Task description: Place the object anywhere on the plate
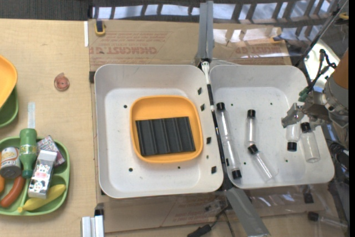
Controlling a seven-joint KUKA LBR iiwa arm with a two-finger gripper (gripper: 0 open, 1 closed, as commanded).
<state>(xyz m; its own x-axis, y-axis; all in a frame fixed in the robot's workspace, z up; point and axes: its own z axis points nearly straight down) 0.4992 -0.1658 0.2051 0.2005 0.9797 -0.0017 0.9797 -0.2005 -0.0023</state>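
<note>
An orange square plate lies in the middle of the left bin. A dark grey ridged slab rests flat on the plate. In the right bin lie several clear tubes with black caps: one long tube along the left wall, one tube near the middle, and another tube below it. My gripper hovers at the right bin's right side, just above two more tubes. Nothing visible is lifted by it.
On the wooden bench at left stand a green tray with toy food and bottles and an orange and green dish. A small pink item lies alone. Cardboard lies behind the bins.
</note>
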